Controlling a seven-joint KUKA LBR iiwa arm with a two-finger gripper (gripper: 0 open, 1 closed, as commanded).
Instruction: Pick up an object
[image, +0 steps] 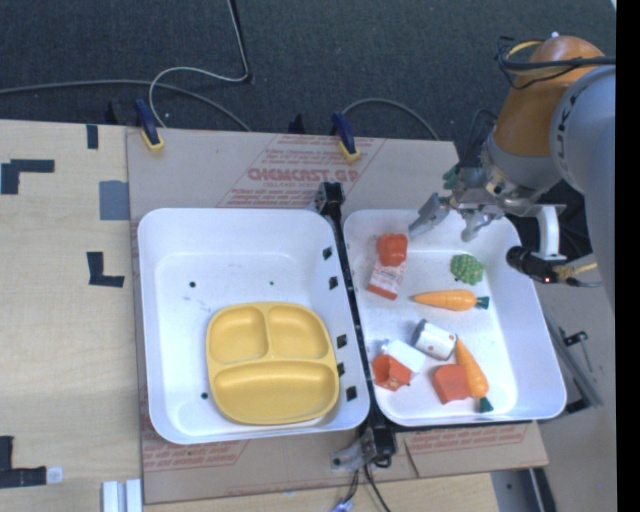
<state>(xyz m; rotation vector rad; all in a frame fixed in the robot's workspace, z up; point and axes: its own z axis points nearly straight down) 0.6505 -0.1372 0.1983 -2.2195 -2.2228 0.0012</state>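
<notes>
Over the far rim of the right bin (530, 300), in the camera view, the gripper (452, 220) hangs with its fingers (428, 215) spread apart and nothing between them. One dark finger slants toward the divider between the bins; the other (477, 224) points toward the bin's floor. The grey arm (590, 120) with its orange band (535, 95) enters from the right.

All candidate objects lie nearer the viewer than the fingers, inside the right bin. Closest is the small green broccoli-like piece (466, 267), just below the right finger. The carton with the orange-red cap (388, 264) lies just below and to the left of the fingers, its long axis running roughly from far rim to near rim. The carrot (448, 299) lies just beyond the broccoli piece, its long axis across the bin, leaf end toward the right wall. Farther off, near the near rim, sit a small white-and-dark cylinder (434, 340), a red piece (391, 372), an orange block (451, 383) and a second carrot (472, 372), crowded close together.

The left bin (165, 300) holds a yellow divided plate (272, 362).

Judged from this layout, a short descent toward the viewer would meet the broccoli piece or the carton first.
</notes>
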